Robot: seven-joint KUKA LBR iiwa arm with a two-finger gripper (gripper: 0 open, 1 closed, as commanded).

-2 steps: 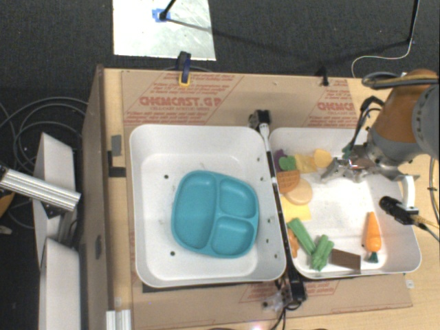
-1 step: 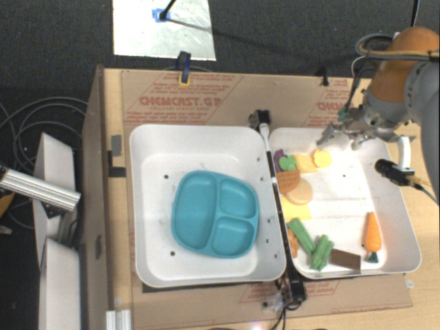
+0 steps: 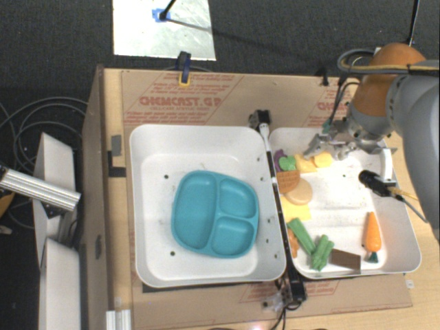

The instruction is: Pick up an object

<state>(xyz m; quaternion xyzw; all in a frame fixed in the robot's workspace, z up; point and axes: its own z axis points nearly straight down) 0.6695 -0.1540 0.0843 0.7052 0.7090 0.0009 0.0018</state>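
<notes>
Yellow toy piece lies, we see, just beside and below the gripper in the right bin, though we cannot tell the gripper's state.

Blue divided plate in left bin, toy food in right bin

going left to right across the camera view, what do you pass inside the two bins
Blue divided plate → purple piece → round tan slice → green pieces → brown block → carrot.

Grey arm, tool low.
</notes>
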